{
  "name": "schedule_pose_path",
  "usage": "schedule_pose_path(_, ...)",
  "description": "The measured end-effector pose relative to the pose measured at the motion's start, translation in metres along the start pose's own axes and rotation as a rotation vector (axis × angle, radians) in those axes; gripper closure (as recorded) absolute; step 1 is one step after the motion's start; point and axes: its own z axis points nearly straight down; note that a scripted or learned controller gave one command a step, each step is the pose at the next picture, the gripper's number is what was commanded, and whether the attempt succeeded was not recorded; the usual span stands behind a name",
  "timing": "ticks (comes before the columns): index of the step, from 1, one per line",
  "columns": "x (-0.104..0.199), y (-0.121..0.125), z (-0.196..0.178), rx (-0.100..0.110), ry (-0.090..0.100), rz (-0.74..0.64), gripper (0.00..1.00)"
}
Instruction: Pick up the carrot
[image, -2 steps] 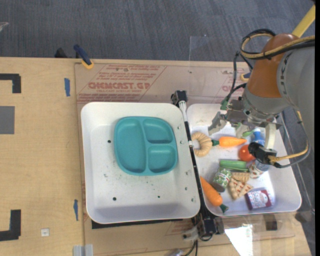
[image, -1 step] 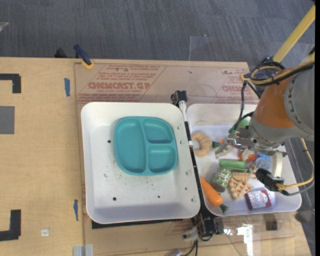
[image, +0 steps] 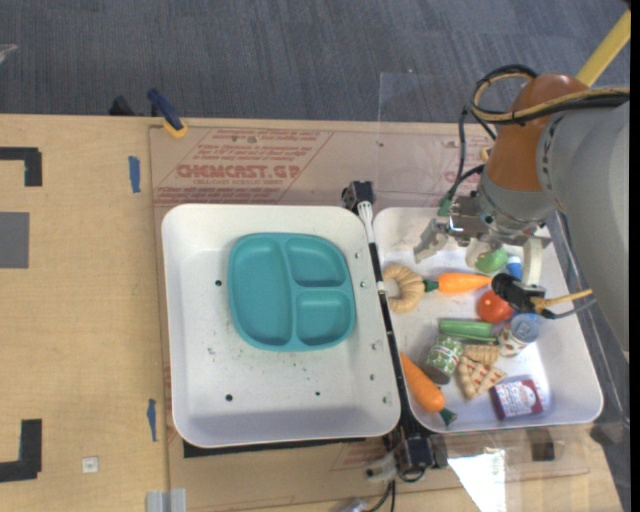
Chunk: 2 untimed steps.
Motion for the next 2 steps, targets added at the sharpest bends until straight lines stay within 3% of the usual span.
schedule_pose_path(1,-0.015,-0.040,0.033,-0.008,-0.001,-0.064,0.00)
schedule_pose_path(2,-0.071,-0.103,0.033,-0.008,-0.001,0.217,0.00)
